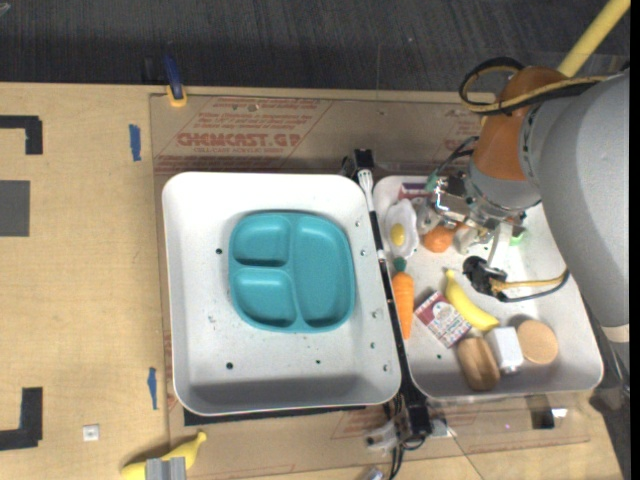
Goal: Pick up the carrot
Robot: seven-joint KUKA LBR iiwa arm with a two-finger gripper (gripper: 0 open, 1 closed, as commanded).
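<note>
The bench (80, 268) carries two shallow white bins side by side. The left bin (190, 298) holds a teal divided plate (293, 271) lying flat near its middle. The right bin (575, 363) holds a scatter of toy food.

The carrot (402, 303) lies against the left wall of the right bin, just beside the divider between the bins, its green top toward the far end and its point toward the near end. It rests on the bin floor, untouched. Near it on the right is a small dark red packet (440, 318), with a banana (468, 304) overlapping the packet's upper side. A brown bread roll (479, 361), a white block (506, 348) and a round tan biscuit (539, 342) sit toward the near right corner. A fried egg (399, 234) lies at the far left of that bin, and a small orange ball (437, 239) sits just beside it.

The arm (560, 158) reaches in from the right, and the gripper (452, 213) hangs over the far part of the right bin, just above the orange ball and well apart from the carrot. Whether its fingers are spread or pressed together cannot be told from this angle.
</note>
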